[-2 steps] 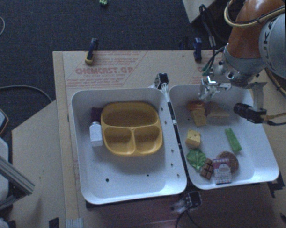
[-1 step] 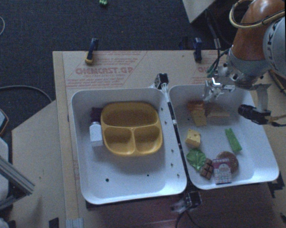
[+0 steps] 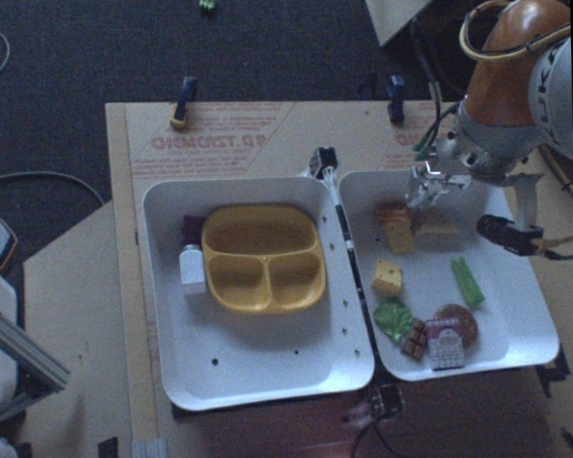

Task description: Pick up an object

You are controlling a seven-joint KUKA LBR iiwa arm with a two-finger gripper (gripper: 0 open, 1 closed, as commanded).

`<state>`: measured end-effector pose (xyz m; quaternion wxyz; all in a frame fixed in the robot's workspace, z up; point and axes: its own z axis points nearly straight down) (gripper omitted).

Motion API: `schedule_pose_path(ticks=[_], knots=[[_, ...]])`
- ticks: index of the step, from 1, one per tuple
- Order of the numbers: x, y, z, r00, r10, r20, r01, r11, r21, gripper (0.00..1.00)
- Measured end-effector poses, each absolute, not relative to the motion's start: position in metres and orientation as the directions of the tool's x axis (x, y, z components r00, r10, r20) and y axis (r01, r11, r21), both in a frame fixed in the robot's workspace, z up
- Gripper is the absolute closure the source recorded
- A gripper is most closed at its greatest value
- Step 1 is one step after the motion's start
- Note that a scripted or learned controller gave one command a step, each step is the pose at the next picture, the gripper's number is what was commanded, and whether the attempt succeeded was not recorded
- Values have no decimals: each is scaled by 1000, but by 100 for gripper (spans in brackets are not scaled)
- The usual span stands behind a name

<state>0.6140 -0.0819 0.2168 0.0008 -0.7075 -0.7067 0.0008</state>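
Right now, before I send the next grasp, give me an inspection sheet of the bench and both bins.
Surface: wooden bench bearing a left bin and a right bin, side by side.
Job's things: right bin holds a yellow cheese wedge, a green stick, a green leaf piece, a chocolate bar piece, a pink-and-white packet and toy food blocks at the back.
Clutter: left bin holds a yellow divided plate and a small white bottle.
Grippers: gripper low over the food blocks; grasp unclear.
Cables: yellow hose looped at the arm.
Surroundings: dark carpet.
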Motion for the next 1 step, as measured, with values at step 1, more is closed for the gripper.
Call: schedule_pose_path(ticks=[1], knots=[[630, -81, 225, -2, 1000, -2, 1000, 2, 5, 100]])
